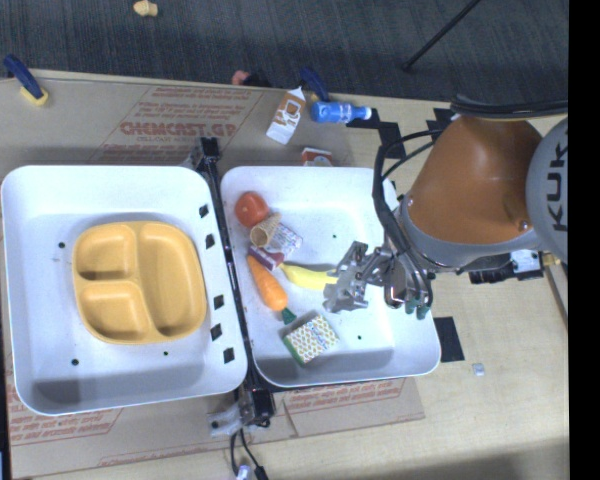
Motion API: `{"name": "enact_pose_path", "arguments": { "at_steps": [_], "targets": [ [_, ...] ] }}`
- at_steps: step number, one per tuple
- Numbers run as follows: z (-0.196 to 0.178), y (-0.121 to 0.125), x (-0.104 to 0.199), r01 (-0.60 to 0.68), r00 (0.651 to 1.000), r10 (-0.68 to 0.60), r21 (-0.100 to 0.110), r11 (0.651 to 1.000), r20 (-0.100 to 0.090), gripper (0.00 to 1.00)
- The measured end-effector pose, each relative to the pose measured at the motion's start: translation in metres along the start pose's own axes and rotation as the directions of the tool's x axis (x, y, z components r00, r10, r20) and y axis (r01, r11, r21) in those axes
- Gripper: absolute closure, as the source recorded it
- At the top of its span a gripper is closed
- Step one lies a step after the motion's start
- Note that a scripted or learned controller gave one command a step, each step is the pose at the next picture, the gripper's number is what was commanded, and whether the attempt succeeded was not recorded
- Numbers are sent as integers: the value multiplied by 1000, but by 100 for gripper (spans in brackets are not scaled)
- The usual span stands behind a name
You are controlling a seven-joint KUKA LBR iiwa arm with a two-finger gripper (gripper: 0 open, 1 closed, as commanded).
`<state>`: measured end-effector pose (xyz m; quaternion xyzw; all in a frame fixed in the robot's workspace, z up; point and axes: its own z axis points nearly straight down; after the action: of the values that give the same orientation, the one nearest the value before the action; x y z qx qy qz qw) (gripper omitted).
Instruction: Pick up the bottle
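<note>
A blue bottle (pixel 332 113) with a white cap lies on its side on the bench, beyond the far edge of the right bin (pixel 415 353) and outside it. My gripper (pixel 344 280) is low inside the right bin, right of its middle and well in front of the bottle. It stands open at the right end of a yellow banana (pixel 305 275). I see nothing gripped between the fingers. The grey and orange arm (pixel 480 193) covers the bin's right side.
The right bin also holds a red tomato (pixel 250 208), a wrapped cone-shaped item (pixel 273 236), an orange carrot (pixel 271 288) and a green checked box (pixel 311 337). A yellow divided plate (pixel 138 280) lies in the left bin (pixel 30 368). A small carton (pixel 286 116) lies near the bottle.
</note>
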<state>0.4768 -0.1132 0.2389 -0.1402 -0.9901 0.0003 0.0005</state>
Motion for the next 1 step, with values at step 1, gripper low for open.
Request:
{"name": "enact_pose_path", "arguments": {
  "at_steps": [1],
  "targets": [
    [18,-49,-14,-133,991,133,0,991,-3,100]
  ]
}}
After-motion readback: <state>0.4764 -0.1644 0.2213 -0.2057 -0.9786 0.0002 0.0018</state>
